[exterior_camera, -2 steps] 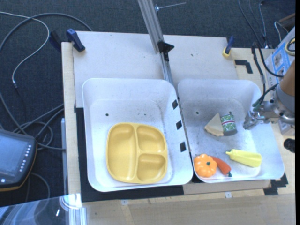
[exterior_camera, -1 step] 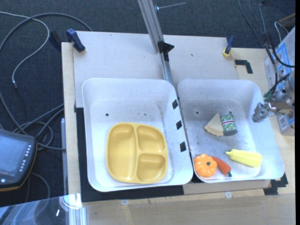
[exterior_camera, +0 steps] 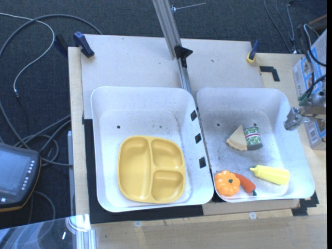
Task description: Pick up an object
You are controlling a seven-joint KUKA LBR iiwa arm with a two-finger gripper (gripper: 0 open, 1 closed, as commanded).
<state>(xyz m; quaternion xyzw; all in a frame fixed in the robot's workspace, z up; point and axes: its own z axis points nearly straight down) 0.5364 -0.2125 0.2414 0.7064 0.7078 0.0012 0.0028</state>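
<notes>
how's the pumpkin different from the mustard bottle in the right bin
The pumpkin is orange and round; the mustard bottle is yellow and long. The pumpkin sits in the near left corner touching a carrot; the bottle lies on its side, apart, nearer the right wall. Both are toy foods.

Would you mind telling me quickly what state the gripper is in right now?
Gripper: at the right bin's right rim, nothing seen in it; open or shut cannot be told.
</notes>
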